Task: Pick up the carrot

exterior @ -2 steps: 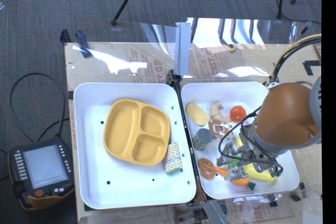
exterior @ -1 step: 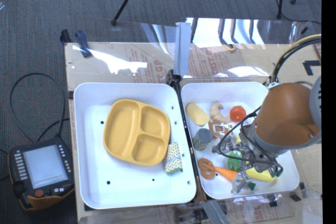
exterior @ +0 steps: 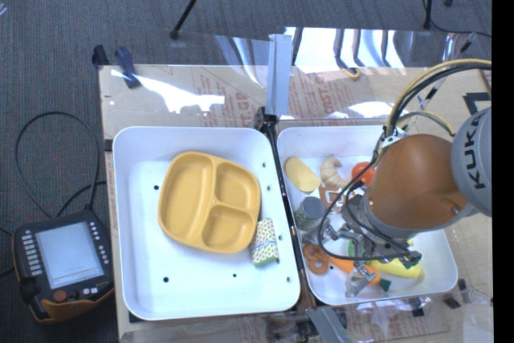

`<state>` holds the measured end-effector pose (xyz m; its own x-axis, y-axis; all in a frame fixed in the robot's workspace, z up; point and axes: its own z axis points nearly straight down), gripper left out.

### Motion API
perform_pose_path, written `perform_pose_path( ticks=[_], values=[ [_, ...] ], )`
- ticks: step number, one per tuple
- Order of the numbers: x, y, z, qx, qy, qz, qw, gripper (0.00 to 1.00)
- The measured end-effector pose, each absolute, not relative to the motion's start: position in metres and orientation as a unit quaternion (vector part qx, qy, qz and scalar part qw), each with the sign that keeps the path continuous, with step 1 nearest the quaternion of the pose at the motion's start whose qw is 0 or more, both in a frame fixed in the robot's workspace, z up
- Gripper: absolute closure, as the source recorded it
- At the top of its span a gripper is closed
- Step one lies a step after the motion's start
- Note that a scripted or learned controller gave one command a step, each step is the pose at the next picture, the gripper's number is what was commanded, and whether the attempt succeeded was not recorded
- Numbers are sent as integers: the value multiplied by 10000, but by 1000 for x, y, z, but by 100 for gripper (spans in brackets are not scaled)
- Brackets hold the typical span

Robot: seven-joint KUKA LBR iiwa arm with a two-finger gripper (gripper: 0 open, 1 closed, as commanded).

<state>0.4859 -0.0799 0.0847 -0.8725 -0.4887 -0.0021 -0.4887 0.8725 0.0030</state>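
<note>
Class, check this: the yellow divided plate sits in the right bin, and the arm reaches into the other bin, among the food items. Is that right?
Not quite. The camera view shows the yellow divided plate in the left bin, not the right. The arm reaches into the right bin, among the food items, including the carrot.

orange carrot [exterior: 340, 262] lying flat in right bin [exterior: 321, 132].

Single fixed camera above the bench, looking down at a slant. Both shallow white plastic bins [exterior: 128, 173] in frame; grey arm [exterior: 482, 161] enters from right.
</note>
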Motion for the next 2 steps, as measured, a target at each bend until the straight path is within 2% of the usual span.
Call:
perform_pose_path(
  ticks=[2],
  values=[
    [488,-92,83,-6008,7994,46,-12,0]
  ],
)
